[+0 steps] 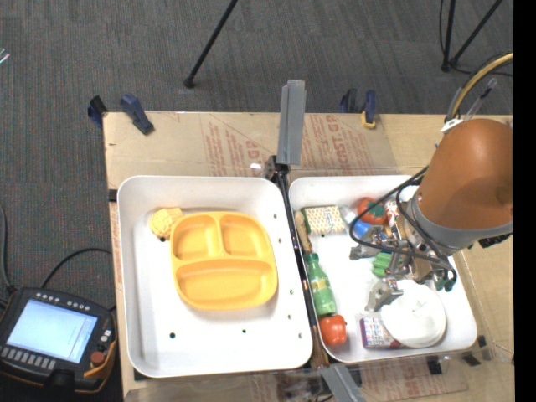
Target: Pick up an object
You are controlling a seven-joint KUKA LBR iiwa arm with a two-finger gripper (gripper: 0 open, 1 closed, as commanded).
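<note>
My gripper [387, 291] hangs low inside the right bin [352, 354], below the arm's orange band [469, 174]. It sits just above and left of a white bowl [416, 318]. A small green item [383, 264] lies right behind the gripper, partly hidden by cables. Along the bin's left wall lies a green bottle [318, 283], with a red tomato-like toy [332, 331] at its near end. A checkered box [324, 219] and a red and blue object [368, 213] rest at the far side. A purple packet [374, 332] lies by the bowl.
The left bin [134, 308] holds a yellow divided plate [223, 258] and a small yellow corn-like toy [164, 221] at its far left corner. A grey post [291, 132] stands behind the wall between the bins. A teach pendant [54, 333] lies on the floor at left.
</note>
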